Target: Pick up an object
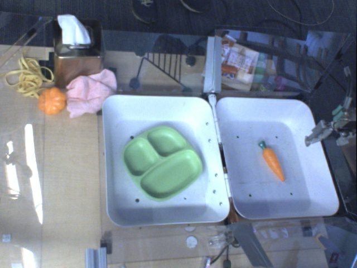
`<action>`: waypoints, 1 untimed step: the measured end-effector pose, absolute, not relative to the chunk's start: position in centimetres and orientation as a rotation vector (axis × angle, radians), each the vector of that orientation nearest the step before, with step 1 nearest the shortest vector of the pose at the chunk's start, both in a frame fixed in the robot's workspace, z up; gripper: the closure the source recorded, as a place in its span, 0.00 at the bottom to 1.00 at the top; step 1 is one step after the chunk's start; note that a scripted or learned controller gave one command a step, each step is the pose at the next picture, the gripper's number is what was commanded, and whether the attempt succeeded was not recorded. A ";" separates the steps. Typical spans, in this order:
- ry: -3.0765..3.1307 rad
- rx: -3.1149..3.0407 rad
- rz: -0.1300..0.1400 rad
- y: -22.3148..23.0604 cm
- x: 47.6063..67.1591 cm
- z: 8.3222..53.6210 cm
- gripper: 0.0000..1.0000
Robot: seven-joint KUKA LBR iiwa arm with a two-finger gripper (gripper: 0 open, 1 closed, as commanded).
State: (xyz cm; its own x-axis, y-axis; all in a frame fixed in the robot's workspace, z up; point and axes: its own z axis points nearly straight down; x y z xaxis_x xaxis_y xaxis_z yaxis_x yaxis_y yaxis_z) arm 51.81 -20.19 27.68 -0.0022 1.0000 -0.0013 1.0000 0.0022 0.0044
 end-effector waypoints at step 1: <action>1.906 2.497 0.003 -10.6 55.1 12.1 0.00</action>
